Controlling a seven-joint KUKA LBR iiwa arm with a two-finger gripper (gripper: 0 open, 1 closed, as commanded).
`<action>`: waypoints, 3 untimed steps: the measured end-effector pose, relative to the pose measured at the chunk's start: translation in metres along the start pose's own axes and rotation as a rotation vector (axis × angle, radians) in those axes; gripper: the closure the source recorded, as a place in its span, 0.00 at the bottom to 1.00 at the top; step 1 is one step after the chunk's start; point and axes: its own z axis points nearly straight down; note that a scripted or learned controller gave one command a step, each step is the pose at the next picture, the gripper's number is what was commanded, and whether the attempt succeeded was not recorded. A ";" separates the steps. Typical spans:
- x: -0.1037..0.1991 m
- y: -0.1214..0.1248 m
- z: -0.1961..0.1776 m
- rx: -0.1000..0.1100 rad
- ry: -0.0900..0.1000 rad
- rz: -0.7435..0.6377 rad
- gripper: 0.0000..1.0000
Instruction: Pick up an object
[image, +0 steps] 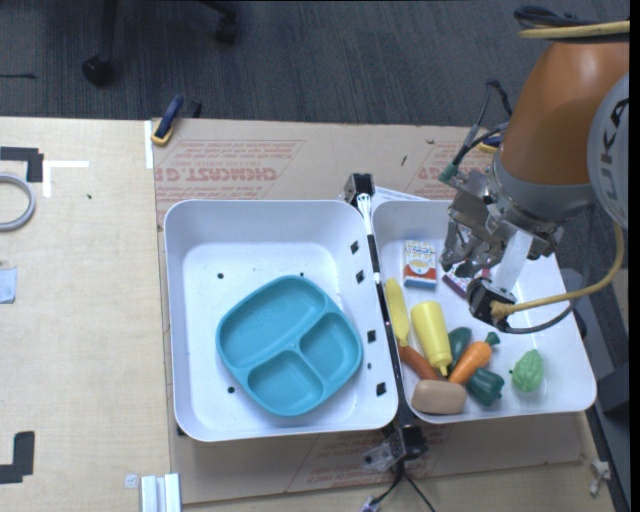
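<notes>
The gripper (468, 268) hangs over the far part of the right bin (575, 400), just right of a small carton (420, 264); how wide it stands cannot be told. Nearer lie a yellow bottle (432, 334), a carrot (470, 362), a green lettuce piece (528, 370) and a tan bread roll (439, 398). The left bin (190, 330) holds a blue divided plate (288, 345).

Upside-down red print, seemingly "CHEMCAST GP", on the cardboard sheet (262, 160), letters "UKA" on the arm (612, 150)
</notes>
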 end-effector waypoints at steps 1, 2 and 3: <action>-0.070 -0.011 0.021 0.002 -0.001 0.277 1.00; -0.070 -0.010 0.012 0.003 -0.003 0.273 1.00; -0.070 -0.010 0.002 0.004 -0.005 0.270 1.00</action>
